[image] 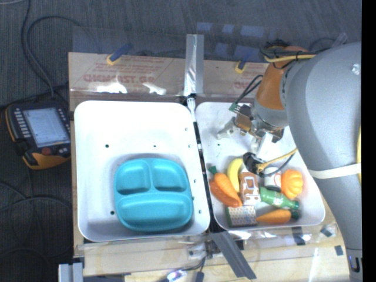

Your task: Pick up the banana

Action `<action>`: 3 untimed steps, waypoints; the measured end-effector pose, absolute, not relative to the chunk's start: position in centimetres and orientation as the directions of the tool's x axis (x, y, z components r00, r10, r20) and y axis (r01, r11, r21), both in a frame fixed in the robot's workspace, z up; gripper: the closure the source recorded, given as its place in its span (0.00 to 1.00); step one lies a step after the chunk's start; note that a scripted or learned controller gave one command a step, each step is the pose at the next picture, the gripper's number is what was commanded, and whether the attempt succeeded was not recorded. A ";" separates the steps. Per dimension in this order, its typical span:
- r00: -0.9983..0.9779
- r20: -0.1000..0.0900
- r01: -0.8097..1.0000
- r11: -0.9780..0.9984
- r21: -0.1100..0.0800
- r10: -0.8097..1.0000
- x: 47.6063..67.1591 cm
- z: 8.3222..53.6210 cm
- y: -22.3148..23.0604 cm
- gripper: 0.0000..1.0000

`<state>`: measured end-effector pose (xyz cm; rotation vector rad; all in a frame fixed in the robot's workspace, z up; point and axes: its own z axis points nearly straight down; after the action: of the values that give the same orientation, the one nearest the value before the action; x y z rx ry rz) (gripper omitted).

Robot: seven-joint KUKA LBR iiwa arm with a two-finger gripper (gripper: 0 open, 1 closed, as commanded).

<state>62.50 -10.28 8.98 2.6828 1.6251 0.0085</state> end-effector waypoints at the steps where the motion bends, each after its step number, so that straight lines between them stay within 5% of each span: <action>1: 0.735 0.003 0.678 -0.735 0.009 0.678 63.6 8.9 -9.9 0.00; 2: 0.733 -0.001 0.680 -0.733 0.012 0.680 63.6 10.0 -9.9 1.00; 3: 0.460 0.005 0.888 -0.460 0.020 0.888 56.8 9.3 -12.2 1.00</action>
<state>56.85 -12.18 9.30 2.6717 1.6249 0.0237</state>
